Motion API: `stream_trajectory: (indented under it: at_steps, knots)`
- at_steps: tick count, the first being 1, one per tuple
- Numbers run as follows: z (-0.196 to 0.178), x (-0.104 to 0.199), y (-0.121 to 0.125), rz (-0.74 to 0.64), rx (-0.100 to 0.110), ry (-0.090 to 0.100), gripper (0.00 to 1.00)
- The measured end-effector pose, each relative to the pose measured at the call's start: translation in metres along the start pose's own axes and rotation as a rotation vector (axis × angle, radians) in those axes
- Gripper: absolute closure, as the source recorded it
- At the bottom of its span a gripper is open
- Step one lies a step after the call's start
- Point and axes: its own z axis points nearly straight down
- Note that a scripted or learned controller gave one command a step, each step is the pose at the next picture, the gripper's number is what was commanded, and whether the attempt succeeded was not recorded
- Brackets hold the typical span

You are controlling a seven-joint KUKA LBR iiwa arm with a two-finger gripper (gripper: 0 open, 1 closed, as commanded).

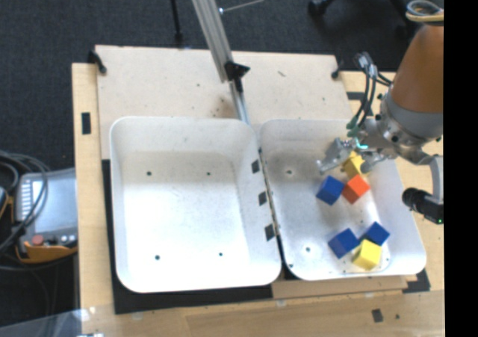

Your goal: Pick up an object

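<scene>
Two white bins sit side by side: the left bin [187,201] and the right bin [299,208], which holds six blocks. Three blue blocks [329,190], two yellow [367,255] and one orange block [358,187] lie under and near the gripper [345,155], whose grip I cannot tell.

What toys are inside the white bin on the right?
The right bin holds three blue blocks, an orange block and two yellow blocks. The gripper covers part of the upper yellow one.
</scene>
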Motion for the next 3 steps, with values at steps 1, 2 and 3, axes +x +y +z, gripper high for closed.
stream_trajectory:
  at_steps: [1,2,3]
  knots:
    - [-0.002,0.000,0.001,0.002,-0.005,-0.001,0.00]
    - [0.060,0.003,-0.002,0.003,0.002,-0.001,0.00]
    - [0.103,0.001,-0.004,0.004,0.001,-0.001,0.00]
